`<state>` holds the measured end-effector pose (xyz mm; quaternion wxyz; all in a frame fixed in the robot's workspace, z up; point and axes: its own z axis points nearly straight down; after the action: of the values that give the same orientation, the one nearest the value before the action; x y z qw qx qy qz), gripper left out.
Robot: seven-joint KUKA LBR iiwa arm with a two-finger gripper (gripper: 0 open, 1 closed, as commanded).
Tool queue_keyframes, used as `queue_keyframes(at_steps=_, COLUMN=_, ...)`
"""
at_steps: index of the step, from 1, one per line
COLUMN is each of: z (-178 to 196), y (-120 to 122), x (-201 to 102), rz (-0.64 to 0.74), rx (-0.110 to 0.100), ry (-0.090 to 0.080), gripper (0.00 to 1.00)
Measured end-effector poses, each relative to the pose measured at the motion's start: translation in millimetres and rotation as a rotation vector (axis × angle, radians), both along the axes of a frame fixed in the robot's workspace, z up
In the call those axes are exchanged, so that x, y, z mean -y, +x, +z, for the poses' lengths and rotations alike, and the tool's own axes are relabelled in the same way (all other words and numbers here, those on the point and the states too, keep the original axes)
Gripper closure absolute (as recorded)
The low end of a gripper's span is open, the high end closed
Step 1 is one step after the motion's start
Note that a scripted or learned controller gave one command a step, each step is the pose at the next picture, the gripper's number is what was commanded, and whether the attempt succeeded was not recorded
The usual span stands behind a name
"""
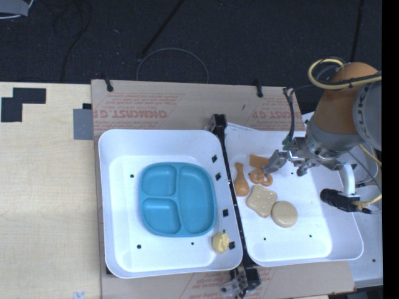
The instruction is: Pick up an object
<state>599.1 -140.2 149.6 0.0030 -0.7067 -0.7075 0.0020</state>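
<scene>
The gripper [274, 162] hangs low in the right bin [336, 245], just at 1 o'clock of a small orange pretzel-like toy [262, 177]; whether it grips anything cannot be told. The toy food clustered there, a bread slice [260, 200] and a round bun [284, 213], looks light, stiff and smooth, best pinched across narrow sides

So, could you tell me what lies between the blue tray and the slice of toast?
In the camera view, the bins' adjoining walls lie between the blue tray and toast, plus an orange spoon-shaped piece.
</scene>
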Motion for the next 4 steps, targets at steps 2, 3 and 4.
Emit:
queue_keyframes(at_steps=2, z=-59, y=9, x=0, rz=0.000, rx=0.006, ry=-0.001, gripper=0.00)
queue_keyframes(at_steps=3, z=-46, y=12, x=0, rz=-0.001, rx=0.015, ry=0.000, gripper=1.00)
queue_keyframes(at_steps=4, z=11, y=5, x=-5, rz=0.000, rx=0.009, ry=-0.002, gripper=1.00)
